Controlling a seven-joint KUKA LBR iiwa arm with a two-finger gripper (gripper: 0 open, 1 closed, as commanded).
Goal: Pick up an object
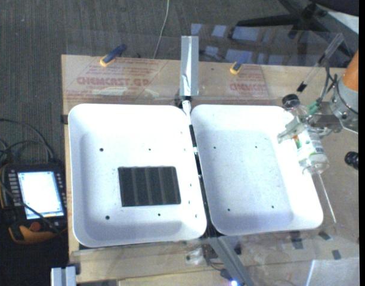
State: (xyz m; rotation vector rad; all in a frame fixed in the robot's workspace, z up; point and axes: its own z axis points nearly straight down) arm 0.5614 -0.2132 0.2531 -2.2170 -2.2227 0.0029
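A dark ribbed rectangular pad [149, 186] is seen lying flat in the left bin [87, 130]. The tool [308, 137] is held over the right bin's [242, 159] right edge; its state cannot be told.

A: Red print on left clear sheet [114, 81] on desk [81, 94]: seems to read "CHEMCAST GP", faint.
B: Red print on right sheet [249, 87] too blurred. Handheld screen [37, 194] glared, nothing legible.
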